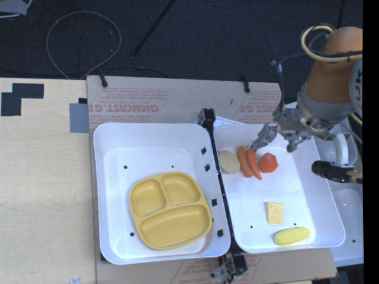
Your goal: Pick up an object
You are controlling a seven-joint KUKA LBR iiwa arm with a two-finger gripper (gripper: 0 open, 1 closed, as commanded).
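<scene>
My gripper (278,142) hangs over the back of the right bin (320,218), its two fingers spread open with nothing between them. Just below it lie a red tomato-like piece (269,162), two orange carrot-like sticks (249,161) and a pale round bun-like piece (228,161), all side by side. The left fingertip (260,141) ends close above the orange sticks. Nearer the front of the same bin lie a yellow cheese slice (274,212) and a yellow corn cob (291,235).
The left bin (112,158) holds a yellow divided plate (170,209). A black divider (214,182) runs between the two bins. Brown cardboard (154,102) lies behind the bins, and a light wooden bench top (41,182) extends to the left.
</scene>
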